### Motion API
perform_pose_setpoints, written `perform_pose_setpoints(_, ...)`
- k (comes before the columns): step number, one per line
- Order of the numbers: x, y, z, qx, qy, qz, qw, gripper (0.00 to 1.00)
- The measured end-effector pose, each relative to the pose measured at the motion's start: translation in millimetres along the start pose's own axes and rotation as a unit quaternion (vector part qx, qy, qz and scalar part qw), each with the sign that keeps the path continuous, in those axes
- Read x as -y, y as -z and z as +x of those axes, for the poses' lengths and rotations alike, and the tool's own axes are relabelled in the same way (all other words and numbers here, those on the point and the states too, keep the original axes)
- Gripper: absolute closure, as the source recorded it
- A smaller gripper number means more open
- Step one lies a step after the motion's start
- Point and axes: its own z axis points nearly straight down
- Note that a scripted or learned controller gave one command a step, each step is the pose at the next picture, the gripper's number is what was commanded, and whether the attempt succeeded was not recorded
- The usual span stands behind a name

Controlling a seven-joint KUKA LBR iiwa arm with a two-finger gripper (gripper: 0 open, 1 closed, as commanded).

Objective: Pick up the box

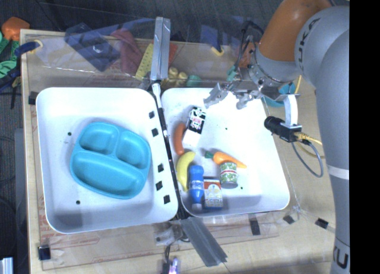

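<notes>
- A blue tray (111,160) lies in the left bin (53,106).
- The box (196,119), black and white, stands in the right bin (270,178), near the divider.
- The gripper (228,97) hangs just right of the box, fingers spread and empty.

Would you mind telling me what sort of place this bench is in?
Probably a robotics lab set up for grasping trials. A grey arm reaches over two white bins; the right one holds toy food, such as a banana and a carrot, while the left holds a blue tray.
</notes>
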Motion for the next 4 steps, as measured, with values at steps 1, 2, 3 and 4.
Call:
perform_pose_setpoints(1, -15, -80, 29, 0.000, 0.064, 0.000, 0.9980, 0.00)
perform_pose_setpoints(2, -37, -109, -28, 0.000, 0.013, -0.002, 0.9999, 0.00)
perform_pose_setpoints(3, -38, -143, 43, 0.001, 0.039, -0.002, 0.9992, 0.00)
perform_pose_setpoints(4, -38, -136, 44, 0.000, 0.042, 0.000, 0.9991, 1.00)
